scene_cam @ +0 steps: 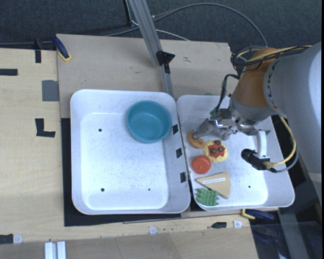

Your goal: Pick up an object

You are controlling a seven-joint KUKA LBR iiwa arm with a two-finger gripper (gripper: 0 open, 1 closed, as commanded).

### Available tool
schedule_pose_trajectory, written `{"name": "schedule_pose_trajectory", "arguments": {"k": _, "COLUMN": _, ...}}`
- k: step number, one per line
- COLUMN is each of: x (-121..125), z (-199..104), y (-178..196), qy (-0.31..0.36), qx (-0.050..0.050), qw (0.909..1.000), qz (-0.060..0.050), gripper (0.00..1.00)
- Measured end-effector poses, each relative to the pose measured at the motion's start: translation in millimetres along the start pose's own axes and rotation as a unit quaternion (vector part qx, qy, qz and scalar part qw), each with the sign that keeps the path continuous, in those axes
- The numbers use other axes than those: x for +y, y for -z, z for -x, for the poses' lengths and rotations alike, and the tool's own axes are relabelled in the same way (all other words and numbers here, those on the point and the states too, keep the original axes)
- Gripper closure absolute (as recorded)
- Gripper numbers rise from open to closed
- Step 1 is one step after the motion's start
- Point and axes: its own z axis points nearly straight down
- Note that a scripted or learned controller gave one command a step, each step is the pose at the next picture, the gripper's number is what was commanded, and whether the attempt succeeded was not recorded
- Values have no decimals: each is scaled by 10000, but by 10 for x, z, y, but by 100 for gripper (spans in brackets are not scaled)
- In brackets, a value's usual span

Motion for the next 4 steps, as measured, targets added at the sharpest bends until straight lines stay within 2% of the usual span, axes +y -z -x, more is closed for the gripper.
{"name": "schedule_pose_trajectory", "arguments": {"k": 1, "x": 2, "z": -7, "y": 105, "qy": 7, "qx": 0, "qw": 10000, "qz": 0, "gripper": 100}}
{"name": "schedule_pose_trajectory", "arguments": {"k": 4, "x": 69, "z": -51, "y": 1398, "qy": 5, "qx": 2, "qw": 10000, "qz": -8, "gripper": 100}}
